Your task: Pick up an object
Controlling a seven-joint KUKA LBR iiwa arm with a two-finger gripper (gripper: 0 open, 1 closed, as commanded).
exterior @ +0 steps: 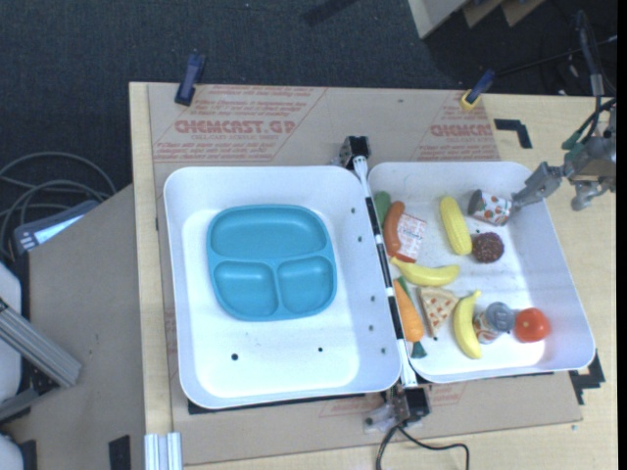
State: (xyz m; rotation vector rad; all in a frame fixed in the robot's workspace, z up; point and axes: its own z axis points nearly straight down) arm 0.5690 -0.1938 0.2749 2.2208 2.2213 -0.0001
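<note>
At the right bin's (549, 179) far corner.
I reach in low; my gripper (526, 191) nears the packet (490, 207), jaws unreadable.

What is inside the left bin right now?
The left bin holds one blue divided plate, lying flat with three compartments, nothing in them. A few dark specks dot the bin floor. Whatever lies under the plate is covered.

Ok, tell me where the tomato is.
The tomato sits in the right bin, near its front right corner, beside a small grey object.
</note>
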